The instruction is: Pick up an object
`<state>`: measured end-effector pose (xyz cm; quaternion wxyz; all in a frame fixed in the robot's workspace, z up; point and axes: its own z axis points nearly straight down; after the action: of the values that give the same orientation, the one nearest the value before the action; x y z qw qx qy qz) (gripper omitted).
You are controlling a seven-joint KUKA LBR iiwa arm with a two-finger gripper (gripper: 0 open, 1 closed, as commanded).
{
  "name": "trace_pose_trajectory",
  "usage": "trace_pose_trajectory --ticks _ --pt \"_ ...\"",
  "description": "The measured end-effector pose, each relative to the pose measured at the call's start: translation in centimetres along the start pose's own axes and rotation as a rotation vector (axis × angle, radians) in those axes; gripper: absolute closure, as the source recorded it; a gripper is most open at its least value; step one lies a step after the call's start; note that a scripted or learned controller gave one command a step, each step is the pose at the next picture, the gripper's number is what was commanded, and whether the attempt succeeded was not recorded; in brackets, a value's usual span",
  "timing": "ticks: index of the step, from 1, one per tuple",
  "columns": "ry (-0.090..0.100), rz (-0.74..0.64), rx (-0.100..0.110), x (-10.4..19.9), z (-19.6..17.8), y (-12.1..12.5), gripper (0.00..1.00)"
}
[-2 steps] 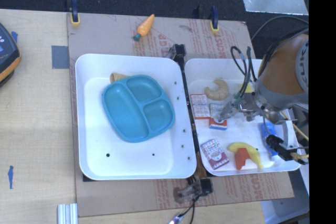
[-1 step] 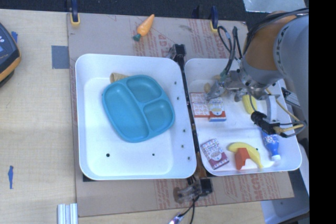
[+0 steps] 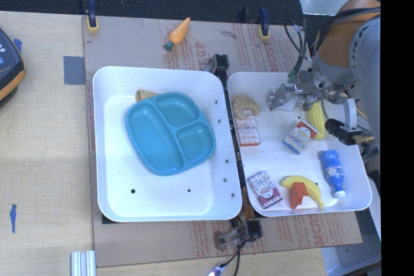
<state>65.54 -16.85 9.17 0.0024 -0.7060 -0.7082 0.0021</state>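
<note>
Camera view is taken from above at a slant, and nearest its lower edge a small black clamp (image 3: 249, 229) with a cable is seen on the brown cardboard sheet (image 3: 129, 42) that covers the wooden table (image 3: 39, 158). Just beyond it, the near end of the right white bin (image 3: 259, 81) holds a small red-and-white packet (image 3: 263, 189), and beside that a yellow banana (image 3: 305, 185) lies touching a red piece (image 3: 297, 196). A blue bottle with a white cap (image 3: 333, 172) is laid along the right wall of this bin. Further in, a small carton (image 3: 299, 137) is seen near the middle, a flat red-and-white packet (image 3: 247, 132) lies by the left wall, and a tan, bread-like item (image 3: 245, 105) touches its far end. A yellow corn-like item (image 3: 315, 117) lies just beside the tool (image 3: 284, 97). The left white bin (image 3: 110, 203) carries a blue divided plate (image 3: 170, 132), behind which a tan cone-shaped piece (image 3: 145, 95) is partly hidden. The tool is seen low over the far part of the right bin, below the orange band (image 3: 343, 32) of the grey arm; its metal fingers (image 3: 277, 99) appear spread, and nothing is seen pinched between them. Farthest off, a toy carrot (image 3: 178, 32) lies on the cardboard, with blue clamps (image 3: 92, 13) at its far edge.
</note>
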Motion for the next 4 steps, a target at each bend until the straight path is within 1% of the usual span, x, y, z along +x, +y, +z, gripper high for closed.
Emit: trace_pose_trajectory --ticks 1,2,3,4 --pt "0.024 -0.008 0.0 -3.1 -1.5 -0.1 0.0" --pt "0.022 -0.014 -0.01 -2.9 -0.3 -6.1 0.0" --pt "0.008 -0.012 -0.008 -3.6 -1.2 -6.3 1.0" --pt "0.004 -0.001 0.016 -4.4 0.2 -0.3 1.0"
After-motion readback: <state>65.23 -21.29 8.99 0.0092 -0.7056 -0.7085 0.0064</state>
